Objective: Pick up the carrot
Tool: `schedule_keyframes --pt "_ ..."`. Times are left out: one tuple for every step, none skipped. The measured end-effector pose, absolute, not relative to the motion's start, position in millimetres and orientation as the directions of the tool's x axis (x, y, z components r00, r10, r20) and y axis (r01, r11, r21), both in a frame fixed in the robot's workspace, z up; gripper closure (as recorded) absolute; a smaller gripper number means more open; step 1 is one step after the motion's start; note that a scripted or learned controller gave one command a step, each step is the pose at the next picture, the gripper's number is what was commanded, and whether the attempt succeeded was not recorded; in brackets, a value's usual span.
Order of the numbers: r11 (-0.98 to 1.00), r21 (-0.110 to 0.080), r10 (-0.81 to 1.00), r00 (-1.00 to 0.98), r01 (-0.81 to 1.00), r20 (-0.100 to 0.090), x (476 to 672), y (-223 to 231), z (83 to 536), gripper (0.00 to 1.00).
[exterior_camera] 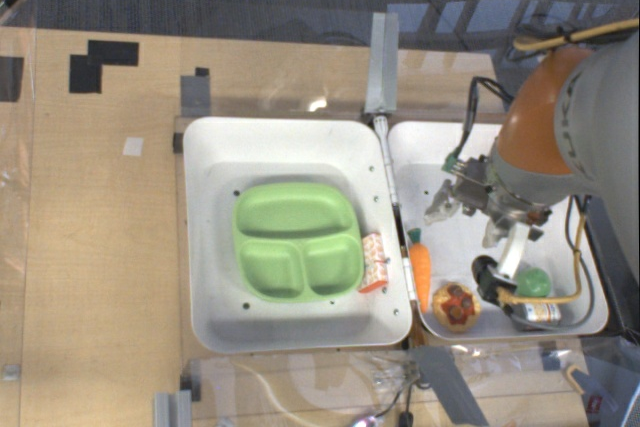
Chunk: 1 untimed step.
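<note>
My pincer (468, 212) hangs over the right bin (420, 147), reaching in from the right under my grey arm with its orange band (535, 130). Its two fingers stand spread apart with nothing between them, so it is released and grasping nothing. The carrot (421, 276) lies below and to the left of my pincer, apart from it, along the left wall of the right bin, its orange body running up and down the bin with a bit of green at the upper end. Just beside the carrot's lower end sits a round red and yellow fruit-like thing (456, 305) near the bin's front edge. Farther right in the same bin I see a green ball (534, 282) and, just below it, a dark can-like thing (535, 313) lying on its side. The left bin (200, 215) holds a green divided plate (297, 240), and a small red and white packet (374, 262) rests against that plate's right edge.
</note>
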<state>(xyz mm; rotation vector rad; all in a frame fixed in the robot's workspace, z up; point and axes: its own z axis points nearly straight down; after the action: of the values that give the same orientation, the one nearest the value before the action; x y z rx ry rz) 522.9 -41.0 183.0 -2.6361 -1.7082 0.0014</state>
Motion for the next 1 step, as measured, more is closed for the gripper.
schedule_keyframes --pt "-0.337 0.0 0.941 0.337 0.941 0.0 509.7 -78.9 220.3 0.0"
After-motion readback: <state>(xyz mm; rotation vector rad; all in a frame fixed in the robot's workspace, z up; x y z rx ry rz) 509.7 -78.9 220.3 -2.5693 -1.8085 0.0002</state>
